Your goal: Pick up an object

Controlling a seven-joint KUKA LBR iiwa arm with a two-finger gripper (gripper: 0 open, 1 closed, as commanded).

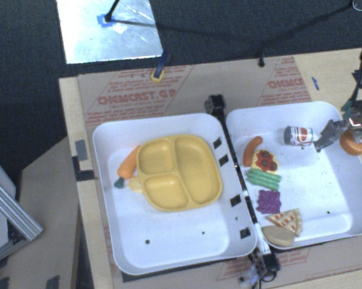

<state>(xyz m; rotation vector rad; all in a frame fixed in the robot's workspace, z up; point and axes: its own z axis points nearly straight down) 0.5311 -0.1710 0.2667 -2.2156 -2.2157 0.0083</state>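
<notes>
A small shiny can [298,135] with a red label lies on its side in the right white bin [357,209], near the top. The gripper [324,138] sits just beside it, at the can's 4 o'clock. I cannot tell how wide it is spread or if it grips anything.

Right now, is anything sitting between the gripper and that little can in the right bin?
Nothing visible does. The gripper is just right of the can, which lies on its side on bare bin floor. The sausage and the other toy foods lie on the can's far side, to its left.
</notes>
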